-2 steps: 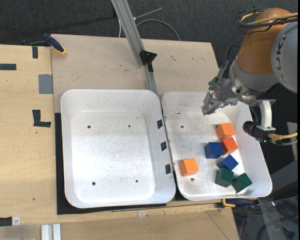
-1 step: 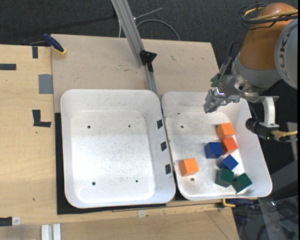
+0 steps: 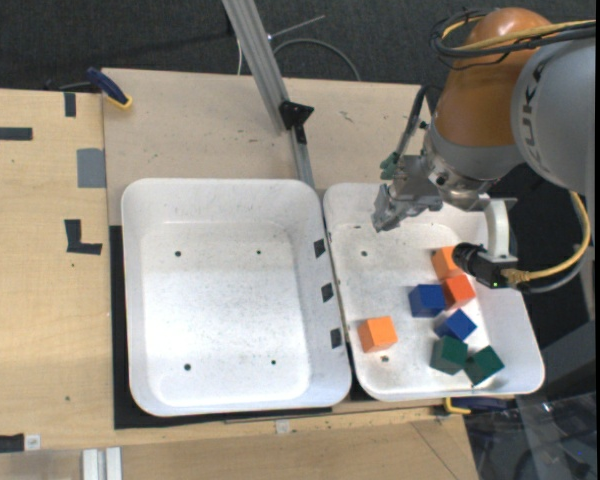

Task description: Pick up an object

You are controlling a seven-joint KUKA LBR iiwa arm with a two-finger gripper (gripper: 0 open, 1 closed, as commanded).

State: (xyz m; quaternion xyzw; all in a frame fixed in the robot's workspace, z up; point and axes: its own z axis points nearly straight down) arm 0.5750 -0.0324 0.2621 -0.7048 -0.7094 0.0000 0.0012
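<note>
Gripper (image 3: 388, 214) hung over the right bin (image 3: 365, 368) at its 11 o'clock corner; finger state could not be told. Orange cube (image 3: 377, 333) lay at 6 o'clock, apart from the gripper.

You've got 2 white bins (image 3: 140, 208), 3 orange blocks (image 3: 377, 333), 2 blue blocks (image 3: 427, 300), 2 dark green blocks (image 3: 447, 354), all blocks in the right bin (image 3: 352, 208).

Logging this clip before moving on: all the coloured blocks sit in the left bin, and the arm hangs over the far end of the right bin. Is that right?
Not quite. The camera view shows the blocks in the right bin, not the left bin: a lone orange block near its middle and a blue block among the cluster by its right wall. The arm does hang over the right bin's far end.
</note>
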